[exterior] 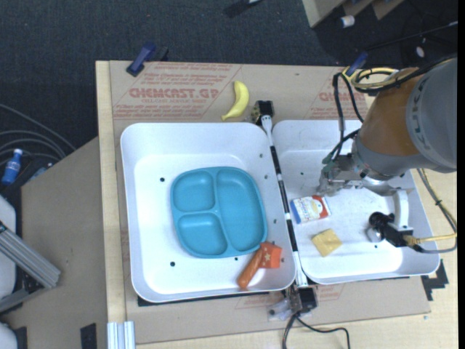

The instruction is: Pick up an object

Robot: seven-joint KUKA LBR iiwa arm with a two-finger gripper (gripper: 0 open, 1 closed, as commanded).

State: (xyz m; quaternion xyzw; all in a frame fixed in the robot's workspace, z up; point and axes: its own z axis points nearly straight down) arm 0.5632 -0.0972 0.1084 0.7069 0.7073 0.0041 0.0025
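Carton (310, 209) lies flat at left edge of right bin (363, 266), yellow block (326, 242) just nearer. Gripper (333, 177) hangs just far-right of carton; can't tell its state. Approach step, I'd judge, nothing held. Next: shift over carton, drop, close. Left bin (145, 195) has tray (218, 211), carrot (259, 264).

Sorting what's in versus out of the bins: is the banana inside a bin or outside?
Outside. The banana lies on the bench board behind the left bin, beyond its far rim and apart from the blue divided plate inside it.
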